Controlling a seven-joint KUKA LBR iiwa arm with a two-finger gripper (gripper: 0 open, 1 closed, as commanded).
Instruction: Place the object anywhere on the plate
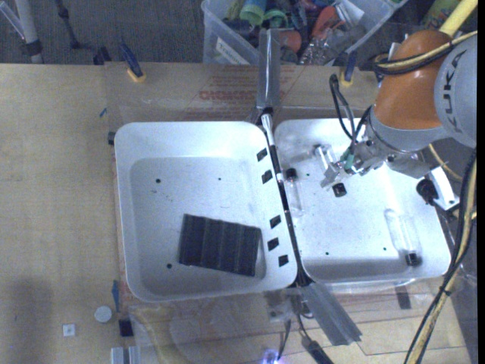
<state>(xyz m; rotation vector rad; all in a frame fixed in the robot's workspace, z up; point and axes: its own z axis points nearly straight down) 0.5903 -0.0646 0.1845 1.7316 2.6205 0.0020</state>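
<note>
A dark ribbed rectangular plate (220, 246) lies flat in the left bin (144, 146), toward its front. My gripper (329, 168) hangs low over the back left part of the right bin (424, 268), its two metal fingers spread apart with nothing between them. A small dark piece (339, 189) sits just below the lower finger. A clear tube with a black end (401, 237) lies near the right bin's front right corner. Another clear piece with a black tip (292, 190) rests against the bin's left wall.
A divider with black clips (271, 196) separates the two bins. A clear tub of mixed colourful items (295, 10) stands behind the bins. Cables (443, 294) hang at the right side of the bench.
</note>
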